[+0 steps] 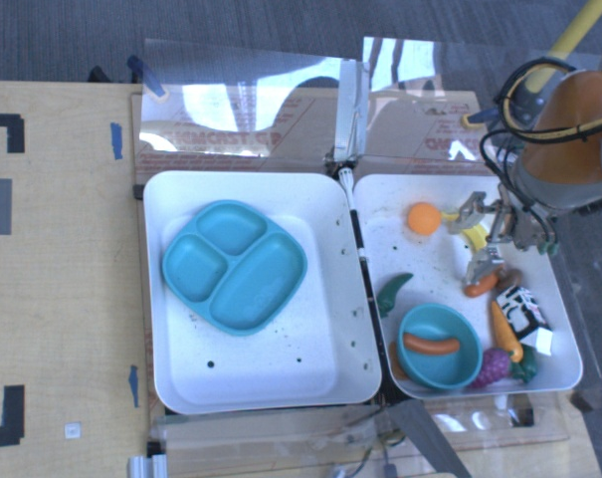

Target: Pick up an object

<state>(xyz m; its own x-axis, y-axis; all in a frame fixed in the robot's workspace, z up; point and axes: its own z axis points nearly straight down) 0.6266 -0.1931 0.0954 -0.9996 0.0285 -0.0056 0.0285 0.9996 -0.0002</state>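
Reaching in from the right, the end effector hangs over the upper right part of the right bin, below the arm's orange band. Whether its fingers are spread or closed cannot be told, as the metal parts blur together against the bin floor.

An orange ball lies just to its left, near the bin's back wall. A yellow piece sits right at the end effector, and a small orange-brown object lies just below it; contact with either cannot be judged. Nothing is plainly seen between the fingers.

Lower in the same bin, a teal bowl holds an orange sausage-shaped toy. A dark green leaf-like piece lies up and to the left of the bowl. To the bowl's right lie a carrot, a black-and-white object, a purple bunch of grapes and a green item close together near the bin's right wall.

The left bin holds a teal divided plate with three compartments, lying flat near its middle.

Both bins rest on the counter, whose tan surface carries black marks and bits of blue tape.
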